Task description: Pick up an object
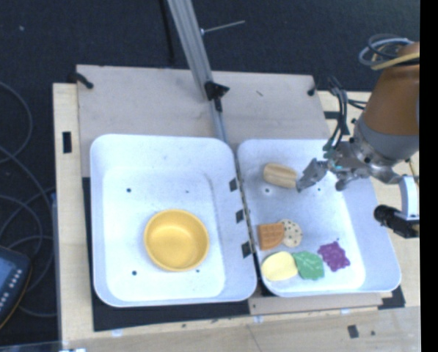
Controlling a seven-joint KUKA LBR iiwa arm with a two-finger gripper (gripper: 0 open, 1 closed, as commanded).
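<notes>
I saw pincer (323, 176) open over rt bin (365, 270), gripping nothing | bread roll (280, 175) just beside it | yellow bowl (177, 239) in lt bin (112, 196)

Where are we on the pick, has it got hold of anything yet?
Nothing looks picked yet. The gripper is low over the right bin, just right of the tan roll, with nothing visible between its fingers. The roll, cracker, yellow piece, green piece and purple piece all lie in that bin. Closing on an object and lifting remain.
</notes>
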